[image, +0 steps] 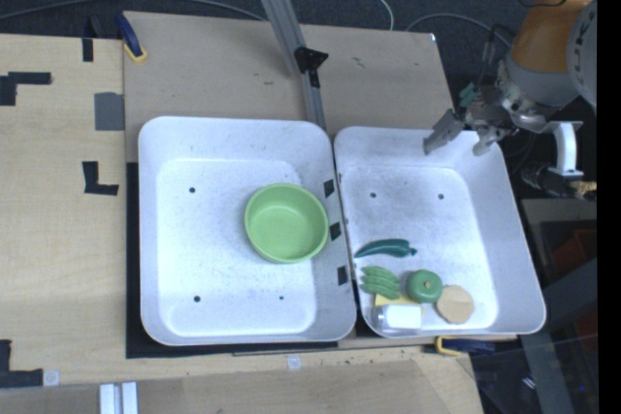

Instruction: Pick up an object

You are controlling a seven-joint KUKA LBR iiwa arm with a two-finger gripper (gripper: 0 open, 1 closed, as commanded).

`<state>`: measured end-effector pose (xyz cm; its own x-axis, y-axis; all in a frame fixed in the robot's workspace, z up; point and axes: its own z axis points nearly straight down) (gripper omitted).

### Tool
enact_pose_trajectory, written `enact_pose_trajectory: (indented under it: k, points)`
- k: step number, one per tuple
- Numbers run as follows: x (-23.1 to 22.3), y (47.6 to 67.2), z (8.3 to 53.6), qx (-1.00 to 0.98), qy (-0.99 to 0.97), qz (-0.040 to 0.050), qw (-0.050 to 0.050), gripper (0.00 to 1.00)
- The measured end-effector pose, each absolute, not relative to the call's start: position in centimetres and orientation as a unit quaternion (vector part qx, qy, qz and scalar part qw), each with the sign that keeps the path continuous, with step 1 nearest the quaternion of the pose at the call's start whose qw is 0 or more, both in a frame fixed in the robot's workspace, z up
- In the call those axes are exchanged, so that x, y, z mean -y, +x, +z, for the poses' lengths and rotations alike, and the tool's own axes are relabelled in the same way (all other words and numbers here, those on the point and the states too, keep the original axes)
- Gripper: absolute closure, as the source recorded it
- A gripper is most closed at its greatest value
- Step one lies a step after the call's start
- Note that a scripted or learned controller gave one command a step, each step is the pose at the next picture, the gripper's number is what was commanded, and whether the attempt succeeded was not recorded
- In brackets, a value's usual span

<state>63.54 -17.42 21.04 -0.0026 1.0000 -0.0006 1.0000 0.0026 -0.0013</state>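
My gripper (pixel 459 142) hangs over the far right corner of the right bin (pixel 505 208), its two fingers spread apart with nothing between them. Well below it, at the bin's near edge, lies a cluster of small things: a dark green pepper-like piece (pixel 386 249), a light green ridged piece (pixel 381 281), a round green piece (pixel 423 286), a tan disc (pixel 455 304) and a white block (pixel 403 316). A green bowl (pixel 285 222) sits in the left bin (pixel 175 208).
A grey pole (pixel 281 10) slants down from the top to the seam between the bins. Cables run across the dark floor behind the bench. The arm's orange band (pixel 543 39) rises at the right.
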Motion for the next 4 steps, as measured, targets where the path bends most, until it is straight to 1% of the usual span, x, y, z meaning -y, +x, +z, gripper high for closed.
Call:
enact_pose_trajectory:
  k: [1, 2, 3, 4]
  points:
    - [17.4, 63.5, 21.0, 0.708, -0.706, 0.0009, 0.0, 0.0]
    - [17.5, 63.3, 16.7, 0.708, -0.707, 0.0022, 0.002, 0.0]
    - [16.4, 62.7, 11.3, 0.708, -0.706, 0.0023, 0.003, 0.0]
    - [16.4, 62.6, 8.6, 0.708, -0.706, 0.002, 0.002, 0.0]
